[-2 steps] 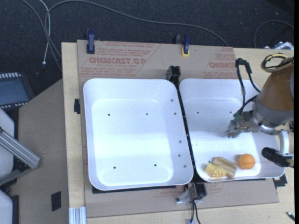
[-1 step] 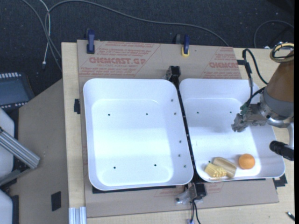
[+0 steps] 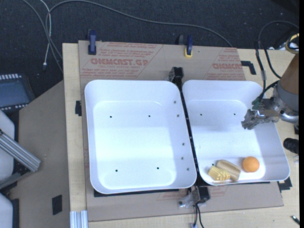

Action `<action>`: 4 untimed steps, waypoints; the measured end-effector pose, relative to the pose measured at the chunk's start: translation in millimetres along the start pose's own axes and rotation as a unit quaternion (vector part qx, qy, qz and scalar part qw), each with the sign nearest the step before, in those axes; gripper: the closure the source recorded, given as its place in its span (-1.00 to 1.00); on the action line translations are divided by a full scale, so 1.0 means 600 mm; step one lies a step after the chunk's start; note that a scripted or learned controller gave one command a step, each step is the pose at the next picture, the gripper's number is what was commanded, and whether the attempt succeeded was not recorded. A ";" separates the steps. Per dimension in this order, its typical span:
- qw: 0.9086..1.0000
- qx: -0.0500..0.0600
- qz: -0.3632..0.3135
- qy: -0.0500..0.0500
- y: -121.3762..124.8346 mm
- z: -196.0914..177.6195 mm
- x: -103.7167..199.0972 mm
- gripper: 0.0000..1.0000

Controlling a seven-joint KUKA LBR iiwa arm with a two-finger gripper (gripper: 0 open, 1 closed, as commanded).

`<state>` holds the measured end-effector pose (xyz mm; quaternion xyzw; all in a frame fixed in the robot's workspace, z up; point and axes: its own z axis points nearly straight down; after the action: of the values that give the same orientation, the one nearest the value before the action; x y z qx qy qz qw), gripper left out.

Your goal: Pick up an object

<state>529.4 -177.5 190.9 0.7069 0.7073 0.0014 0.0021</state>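
Observation:
Three small things lie along the near edge of the right bin (image 3: 223, 99): an orange ball (image 3: 251, 164), a tan bread-like roll (image 3: 229, 166) and a yellow corn cob (image 3: 218, 174) touching the roll's near side. My gripper (image 3: 250, 121) hangs over the right side of that bin, well above and behind the ball, pointing left and down. Nothing shows between its dark fingers. The grey arm enters from the right edge.
The left bin (image 3: 137, 94) lies beside the right one, with a black clamp (image 3: 176, 74) between them at the back. Both rest on a cardboard sheet (image 3: 123, 56) held by blue clips (image 3: 92, 42). Cables run across the dark floor behind.

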 end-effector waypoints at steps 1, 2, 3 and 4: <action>1.000 0.000 0.000 0.000 0.000 -0.072 -0.008 1.00; 1.000 0.000 0.000 0.000 0.002 -0.131 -0.008 1.00; 1.000 0.002 -0.002 0.001 -0.011 -0.139 0.081 1.00; 1.000 0.002 -0.002 0.001 -0.026 -0.135 0.154 1.00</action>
<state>513.2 -84.9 271.5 0.7058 0.7084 0.0005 -0.0003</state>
